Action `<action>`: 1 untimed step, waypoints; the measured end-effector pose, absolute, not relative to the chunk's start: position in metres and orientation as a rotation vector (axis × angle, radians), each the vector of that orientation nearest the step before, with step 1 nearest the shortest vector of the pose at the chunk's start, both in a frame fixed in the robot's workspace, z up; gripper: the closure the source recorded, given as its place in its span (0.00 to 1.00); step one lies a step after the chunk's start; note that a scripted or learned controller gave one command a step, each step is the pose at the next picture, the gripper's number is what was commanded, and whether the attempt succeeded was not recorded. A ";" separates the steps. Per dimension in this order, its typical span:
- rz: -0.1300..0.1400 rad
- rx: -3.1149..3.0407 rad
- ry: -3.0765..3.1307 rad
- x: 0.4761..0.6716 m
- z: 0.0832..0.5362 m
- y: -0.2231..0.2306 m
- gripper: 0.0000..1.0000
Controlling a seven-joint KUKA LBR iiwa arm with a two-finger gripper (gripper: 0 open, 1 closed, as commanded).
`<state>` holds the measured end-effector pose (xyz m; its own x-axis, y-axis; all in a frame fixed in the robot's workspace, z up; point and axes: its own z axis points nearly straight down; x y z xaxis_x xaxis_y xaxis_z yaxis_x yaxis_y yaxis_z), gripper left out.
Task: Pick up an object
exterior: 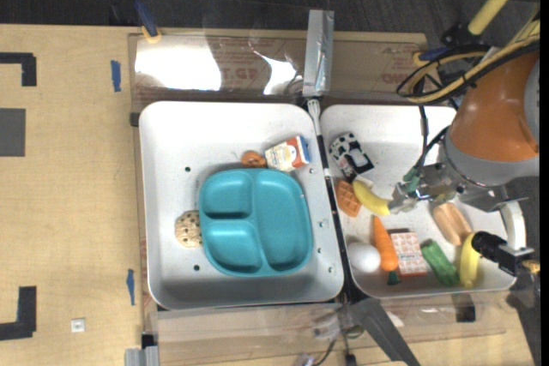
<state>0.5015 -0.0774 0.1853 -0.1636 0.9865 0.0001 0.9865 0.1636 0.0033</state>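
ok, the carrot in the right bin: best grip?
Take the carrot across its orange middle, coming straight down. It lies flat, lengthwise toward the near wall, so close across its narrow width. The white egg and box flank its lower end; stay above them.

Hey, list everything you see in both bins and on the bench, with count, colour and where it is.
Bins: two, white, side by side on the bench.
Tray: one, teal, with compartments, middle of the left bin.
Cookie: one, tan, left of the tray.
Carton: one, white and orange, above the tray.
Black-and-white toy: one, top left of the right bin.
Waffle: one, orange, right bin's left side.
Bananas: two, yellow, one beside the waffle, one at the lower right.
Carrot: one, orange, right bin, centre.
Egg: one, white, lower left of the right bin.
Box: one, pinkish, beside the carrot.
Green vegetable: one, lower right bin.
End effector: one, over the right bin near the banana.
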 end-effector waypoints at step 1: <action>0.001 2.034 2.393 0.501 0.184 -0.079 0.00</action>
<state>0.5007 -0.0786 0.1843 -0.1614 0.9869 -0.0002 0.9869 0.1614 0.0009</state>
